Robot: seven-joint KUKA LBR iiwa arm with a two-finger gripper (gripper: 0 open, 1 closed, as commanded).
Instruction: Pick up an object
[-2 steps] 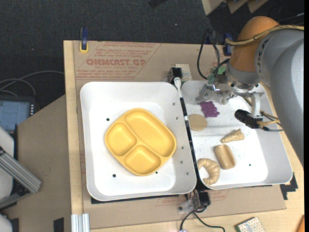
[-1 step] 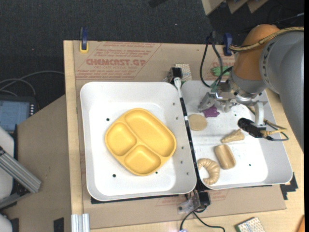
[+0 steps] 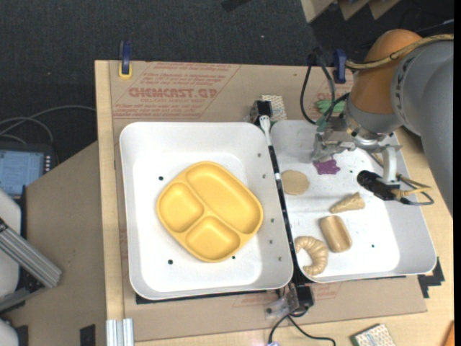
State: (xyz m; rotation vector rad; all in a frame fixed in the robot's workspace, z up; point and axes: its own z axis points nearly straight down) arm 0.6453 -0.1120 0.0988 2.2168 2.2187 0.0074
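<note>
My gripper hangs low over the back of the right bin, just above a small purple object lying on the bin floor. Nothing shows between its fingers. Left of the purple piece lies a round tan cookie. Nearer the front lie a pale wedge of bread, a tan cylindrical roll and a curled croissant.
The left bin holds a yellow plate with three compartments. A black rail runs between the two bins. The arm's orange band and grey body stand over the right bin's back right corner.
</note>
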